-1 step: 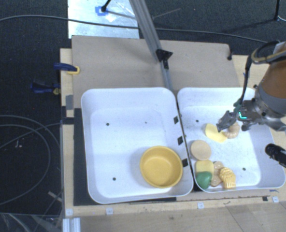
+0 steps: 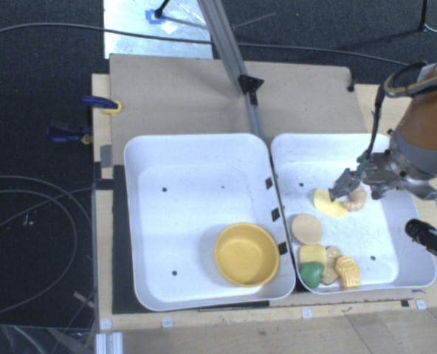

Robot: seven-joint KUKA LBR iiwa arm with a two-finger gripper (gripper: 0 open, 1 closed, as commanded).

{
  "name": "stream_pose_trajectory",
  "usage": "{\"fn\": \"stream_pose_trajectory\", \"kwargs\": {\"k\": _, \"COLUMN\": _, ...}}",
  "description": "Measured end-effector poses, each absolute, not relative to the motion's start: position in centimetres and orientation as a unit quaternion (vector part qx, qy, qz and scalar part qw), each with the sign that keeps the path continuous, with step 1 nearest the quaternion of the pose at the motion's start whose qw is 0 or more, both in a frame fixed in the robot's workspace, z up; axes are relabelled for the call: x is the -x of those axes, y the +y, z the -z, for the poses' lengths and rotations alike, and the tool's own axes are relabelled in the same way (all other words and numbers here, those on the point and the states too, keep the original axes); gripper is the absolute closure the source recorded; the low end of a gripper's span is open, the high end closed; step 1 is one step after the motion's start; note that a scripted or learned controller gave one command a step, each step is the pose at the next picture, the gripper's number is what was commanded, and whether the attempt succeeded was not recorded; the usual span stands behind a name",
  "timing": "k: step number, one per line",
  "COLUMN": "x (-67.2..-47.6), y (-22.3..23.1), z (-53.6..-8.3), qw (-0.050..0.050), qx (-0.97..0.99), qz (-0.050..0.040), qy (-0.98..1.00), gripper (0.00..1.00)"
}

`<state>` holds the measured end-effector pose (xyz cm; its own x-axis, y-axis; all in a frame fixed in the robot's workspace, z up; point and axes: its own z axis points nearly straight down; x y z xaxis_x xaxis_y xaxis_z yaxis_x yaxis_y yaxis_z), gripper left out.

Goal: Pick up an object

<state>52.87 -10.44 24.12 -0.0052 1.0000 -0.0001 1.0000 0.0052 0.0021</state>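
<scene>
1. The claw [image 2: 344, 191] is reaching low into the right bin [image 2: 407, 271], touching a yellow banana-shaped toy [image 2: 328, 203].
2. I cannot tell its grip.
3. The toy is lying on the bin floor; lifting is remaining.

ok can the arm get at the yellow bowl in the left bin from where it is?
Probably yes. The yellow bowl sits alone in the left bin, open from above. The end effector hangs over the right bin, one bin across.
</scene>
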Motion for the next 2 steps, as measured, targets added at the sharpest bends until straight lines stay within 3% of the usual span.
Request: {"fn": "stream_pose_trajectory", "kwargs": {"k": 2, "x": -52.6, "y": -10.1, "z": -13.6, "qw": -0.002, "qx": -0.707, "qz": 0.0009, "qy": 0.707, "gripper": 0.00}}
